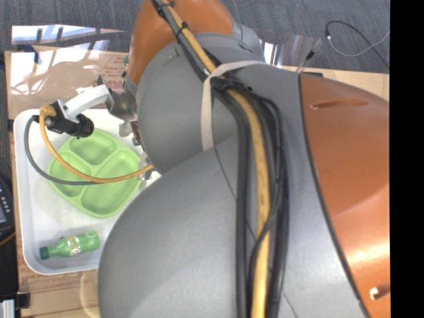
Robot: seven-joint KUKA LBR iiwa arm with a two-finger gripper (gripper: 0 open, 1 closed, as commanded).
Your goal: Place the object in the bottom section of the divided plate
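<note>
Arm (265, 177) blocks view; green bottle (69, 245) near divided plate (99, 171).

A white bin (26, 197) is sitting at the left of the bench, its rim showing along the left and lower sides, and cardboard-brown sheeting (59, 78) with glare on it is lying just behind it. Dark grey carpet (79, 2) is stretching across the top of the view, with a thin black cable (358, 42) looping over it at the upper right near a pale wooden bench edge (364, 85). A dark device (5, 207) is poking in at the far left edge, too cropped to identify
</note>
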